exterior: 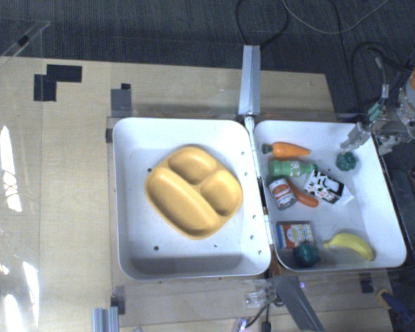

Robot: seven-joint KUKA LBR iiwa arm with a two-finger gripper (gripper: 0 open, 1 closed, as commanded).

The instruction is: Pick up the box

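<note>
While the flat printed box point(294, 234) lies beside a curved banana point(351, 245), the pincer point(355, 138) grip is unclear.

Two bins sit side by side. The left bin point(124, 185) holds a bread loaf point(194, 191) at its centre. In the right bin point(391, 216), a carrot point(290, 149) lies at the back left, a bottle point(290, 169) just before it, then a can point(283, 193). The box point(294, 234) lies at the front left, a banana point(348, 245) to its right.
</note>
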